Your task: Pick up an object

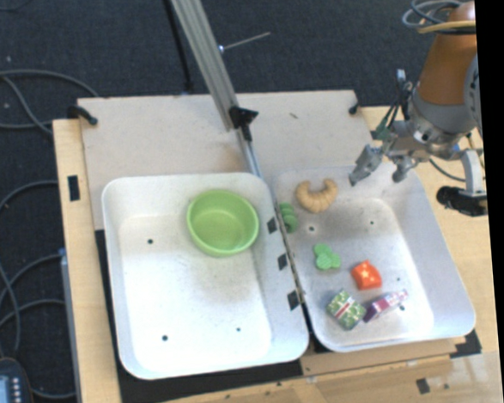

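Lying crosswise, ends pointing down, tan crescent toy (317,195) sits just left of spread, empty claw (379,169)

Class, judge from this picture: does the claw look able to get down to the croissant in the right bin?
Probably yes. The claw hangs open above the right bin's back edge, and the croissant lies apart from the other items, uncovered.
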### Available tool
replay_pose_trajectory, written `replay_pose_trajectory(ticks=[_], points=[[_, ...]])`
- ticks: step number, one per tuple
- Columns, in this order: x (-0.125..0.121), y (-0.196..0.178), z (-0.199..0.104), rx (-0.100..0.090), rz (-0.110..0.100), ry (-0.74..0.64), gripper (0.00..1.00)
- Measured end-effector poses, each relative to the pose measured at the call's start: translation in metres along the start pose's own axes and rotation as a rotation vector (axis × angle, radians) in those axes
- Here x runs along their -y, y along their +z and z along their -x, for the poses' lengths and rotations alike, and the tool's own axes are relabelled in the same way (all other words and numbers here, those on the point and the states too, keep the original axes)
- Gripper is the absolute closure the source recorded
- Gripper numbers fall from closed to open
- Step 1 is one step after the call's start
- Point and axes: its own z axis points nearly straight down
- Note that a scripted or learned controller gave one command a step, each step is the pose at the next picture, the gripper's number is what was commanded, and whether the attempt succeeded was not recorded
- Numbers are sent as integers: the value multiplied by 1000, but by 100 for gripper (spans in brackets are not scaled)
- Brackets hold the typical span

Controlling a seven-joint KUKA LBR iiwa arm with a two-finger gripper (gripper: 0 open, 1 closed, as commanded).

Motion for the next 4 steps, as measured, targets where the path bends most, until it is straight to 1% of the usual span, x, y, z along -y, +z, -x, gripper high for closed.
replay_pose_trajectory(ticks=[1, 2, 3, 4], points=[[0, 0, 1, 2, -1, 0, 0], [-5, 45, -2, 3, -5, -1, 0], [-3, 88, -5, 3, -4, -3, 0], [-2, 115, -3, 4, -4, -2, 0]])
